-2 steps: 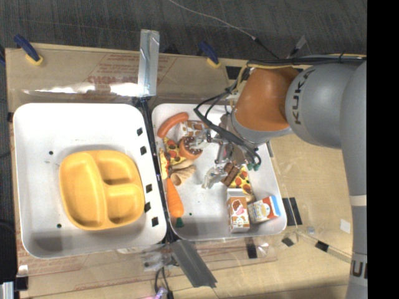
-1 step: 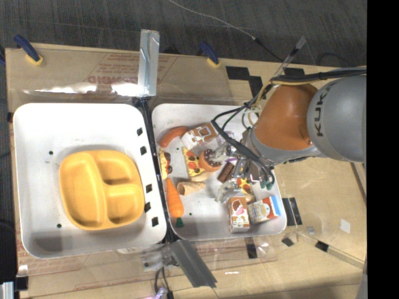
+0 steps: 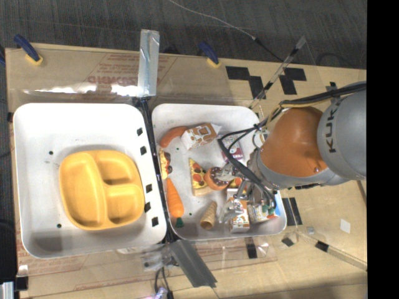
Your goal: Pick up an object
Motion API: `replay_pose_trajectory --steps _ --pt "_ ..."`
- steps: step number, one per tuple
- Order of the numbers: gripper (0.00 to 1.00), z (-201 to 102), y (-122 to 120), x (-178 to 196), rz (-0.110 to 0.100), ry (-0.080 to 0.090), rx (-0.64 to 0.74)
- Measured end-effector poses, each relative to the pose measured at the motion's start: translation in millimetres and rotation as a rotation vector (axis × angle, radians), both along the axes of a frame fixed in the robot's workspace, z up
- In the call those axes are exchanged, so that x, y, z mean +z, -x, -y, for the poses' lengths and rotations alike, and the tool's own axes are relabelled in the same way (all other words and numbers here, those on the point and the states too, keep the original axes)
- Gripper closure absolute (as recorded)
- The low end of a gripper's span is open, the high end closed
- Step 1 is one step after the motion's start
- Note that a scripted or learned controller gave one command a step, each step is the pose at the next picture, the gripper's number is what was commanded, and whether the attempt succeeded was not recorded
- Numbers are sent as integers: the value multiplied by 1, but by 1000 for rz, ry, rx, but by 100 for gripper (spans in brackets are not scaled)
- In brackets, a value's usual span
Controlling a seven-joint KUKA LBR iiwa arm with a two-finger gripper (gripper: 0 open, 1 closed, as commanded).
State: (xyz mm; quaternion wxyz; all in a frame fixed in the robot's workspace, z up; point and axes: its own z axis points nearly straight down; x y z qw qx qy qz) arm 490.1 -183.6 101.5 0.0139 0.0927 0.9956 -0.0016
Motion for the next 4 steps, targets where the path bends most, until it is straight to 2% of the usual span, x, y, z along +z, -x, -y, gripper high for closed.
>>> replay_pose_trajectory --steps 1,2,3,4 --pt "0 -49 -54 5 -24 -7 -8" --pt "0 -93 -80 -7 -21 -3 -36" --pt "0 -80 -55 -10 -30 -7 -56" --pt "0 -84 -59 -10 -26 -6 -24"
